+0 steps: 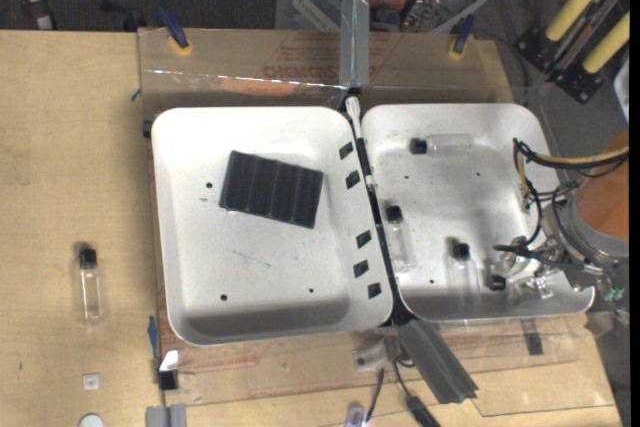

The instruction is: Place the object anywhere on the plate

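Pincer (pixel 515 277): low in the near right corner of the right bin, amid cables; finger state impossible to tell, blurred by wires and glare.
Arm (pixel 600 205): orange band at the right rim of the right bin, reaching in over that rim.
Right bin (pixel 480 130): holding several clear vials with dark caps.
Nearest vial (pixel 462 255): just left of the pincer, lying on the right bin's floor, apparently apart from it.
Other vials: one (pixel 437 146) near the right bin's far wall, one (pixel 396 227) along its left wall by the divider.
Plate (pixel 272 188): dark ribbed rectangle in the left bin, well apart from the right bin, tilted slightly, bare.
Left bin (pixel 190 305): just left of the right bin, sharing the divider.
Stray vial (pixel 89 282): on the counter (pixel 60 115), far left of the right bin, outside both bins.
Done: seemingly just the approach to the vials.
Left: secure grasp, lift, carry across the divider, release on the plate.
Progress judgement: early; nothing visibly pinched.
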